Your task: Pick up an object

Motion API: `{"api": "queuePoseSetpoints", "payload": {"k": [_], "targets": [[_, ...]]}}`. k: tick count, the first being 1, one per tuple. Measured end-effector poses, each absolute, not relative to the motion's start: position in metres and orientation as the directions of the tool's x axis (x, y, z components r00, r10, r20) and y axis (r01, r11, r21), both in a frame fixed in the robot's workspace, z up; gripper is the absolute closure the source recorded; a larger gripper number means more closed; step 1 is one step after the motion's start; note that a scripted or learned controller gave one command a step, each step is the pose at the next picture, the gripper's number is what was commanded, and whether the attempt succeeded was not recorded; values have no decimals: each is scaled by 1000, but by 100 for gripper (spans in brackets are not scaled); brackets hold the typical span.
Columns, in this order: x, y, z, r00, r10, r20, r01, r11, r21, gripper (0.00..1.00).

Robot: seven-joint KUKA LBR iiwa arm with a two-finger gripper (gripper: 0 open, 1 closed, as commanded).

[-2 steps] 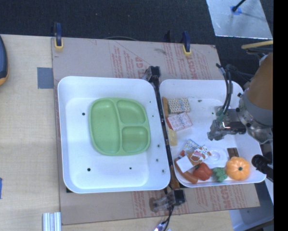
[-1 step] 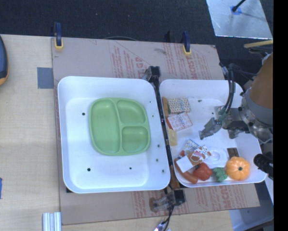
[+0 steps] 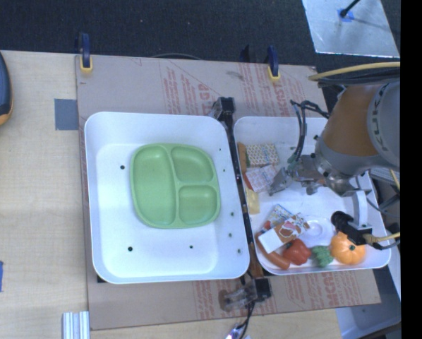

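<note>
The right white bin [image 3: 267, 126] holds several small things. A patterned packet [image 3: 262, 154] lies at its back left, with a red-and-white packet [image 3: 256, 179] just in front of it. Toward the front are a colourful packet [image 3: 290, 226], a white card [image 3: 270, 241], a red pepper-like toy [image 3: 296, 251], a green broccoli piece [image 3: 322, 257] and an orange pumpkin toy [image 3: 347, 249]. My gripper [image 3: 280, 182] reaches in from the right, low over the bin's middle, right beside the red-and-white packet. I see nothing held in it.
The left white bin [image 3: 105, 189] carries a green divided plate [image 3: 174, 185]. A thin yellow piece [image 3: 253, 202] lies along the right bin's left wall. A black divider [image 3: 233, 168] runs between the bins. The arm's orange band [image 3: 352, 122] hangs over the right bin's far right.
</note>
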State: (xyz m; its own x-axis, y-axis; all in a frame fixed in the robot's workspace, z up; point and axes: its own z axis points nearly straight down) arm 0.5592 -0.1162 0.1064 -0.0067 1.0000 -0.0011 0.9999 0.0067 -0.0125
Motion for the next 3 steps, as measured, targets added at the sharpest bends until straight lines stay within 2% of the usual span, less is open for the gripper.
{"api": "queuePoseSetpoints", "payload": {"k": [1, 2, 3], "targets": [[616, -175, 99, -3, 1000, 3, 1000, 3, -1, 0], [659, -210, 166, -6, 1000, -4, 1000, 6, 7, 0], [656, -211, 136, -6, 1000, 1, 1000, 6, -6, 0]]}}
